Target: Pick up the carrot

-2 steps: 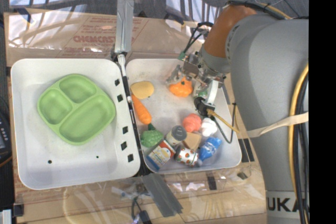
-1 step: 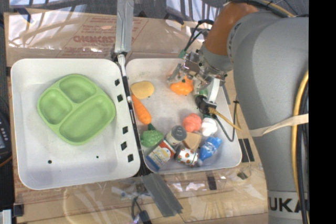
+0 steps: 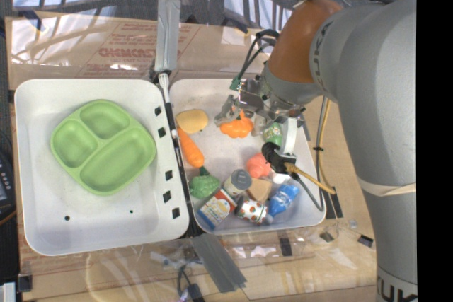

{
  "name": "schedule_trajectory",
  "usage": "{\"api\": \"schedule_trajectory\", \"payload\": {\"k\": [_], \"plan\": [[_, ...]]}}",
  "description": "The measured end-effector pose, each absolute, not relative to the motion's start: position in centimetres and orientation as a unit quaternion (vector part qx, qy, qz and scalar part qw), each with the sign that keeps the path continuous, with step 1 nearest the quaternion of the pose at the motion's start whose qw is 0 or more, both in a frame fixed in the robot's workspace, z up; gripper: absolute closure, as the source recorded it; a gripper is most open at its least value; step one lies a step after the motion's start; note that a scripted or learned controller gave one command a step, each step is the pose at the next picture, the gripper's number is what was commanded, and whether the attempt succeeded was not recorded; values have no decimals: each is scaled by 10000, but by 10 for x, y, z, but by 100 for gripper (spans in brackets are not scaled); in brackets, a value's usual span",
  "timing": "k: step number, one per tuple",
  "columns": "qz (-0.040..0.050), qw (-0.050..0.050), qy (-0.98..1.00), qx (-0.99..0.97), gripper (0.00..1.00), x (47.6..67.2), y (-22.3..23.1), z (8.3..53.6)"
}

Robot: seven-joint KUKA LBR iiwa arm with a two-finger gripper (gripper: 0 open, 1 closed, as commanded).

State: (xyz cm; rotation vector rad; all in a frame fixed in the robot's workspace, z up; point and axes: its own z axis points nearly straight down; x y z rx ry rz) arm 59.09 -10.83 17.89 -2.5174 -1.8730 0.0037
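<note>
Carrot, the long orange tapered one, lies against the left wall of the right shallow white bin, just near of a pale yellow rounded toy. I see my two-finger gripper over a lumpy orange toy; its grip I cannot tell.

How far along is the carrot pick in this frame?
Nothing looks done: the carrot lies on the right bin's floor by its left wall. In hand: the gripper sits above an orange toy, away from the carrot. Reaching, grasping and lifting remain.
</note>
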Motion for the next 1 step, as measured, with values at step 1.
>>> {"api": "schedule_trajectory", "payload": {"k": [1], "plan": [[30, 39, -5981, -8014, 100, 590, -108, 187]]}}
